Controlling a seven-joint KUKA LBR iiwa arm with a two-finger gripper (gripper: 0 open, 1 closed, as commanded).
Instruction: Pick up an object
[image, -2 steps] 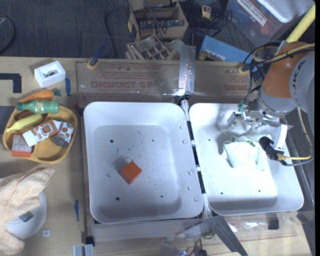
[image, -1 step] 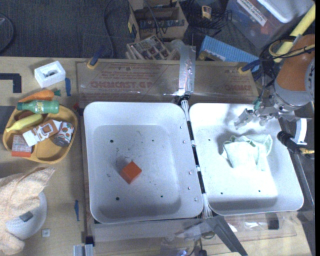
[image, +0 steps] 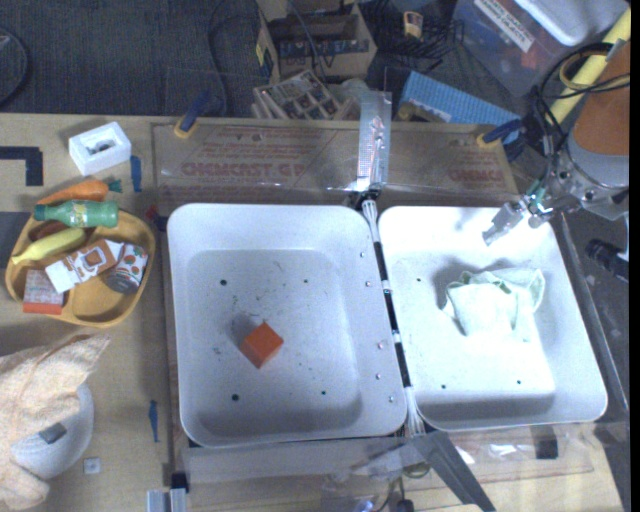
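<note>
Camera view looks down on a wooden bench (image: 60, 135) with two white bins: left bin (image: 190, 260), right bin (image: 580, 390). At nine o'clock sits a yellow bowl (image: 85, 310) of toy food; cluttered floor lies at twelve. An orange block (image: 263, 345) rests in the left bin toward six, turned cornerwise, no clear long axis. A crumpled white cloth (image: 490, 300) lies mid right bin. At two o'clock the gripper (image: 512, 220) hovers, blurred; whether its fingers are spread or closed cannot be told. The arm (image: 600, 120) is cut off.

A yellow bowl (image: 80, 300) of toy food sits left of the bins.
</note>
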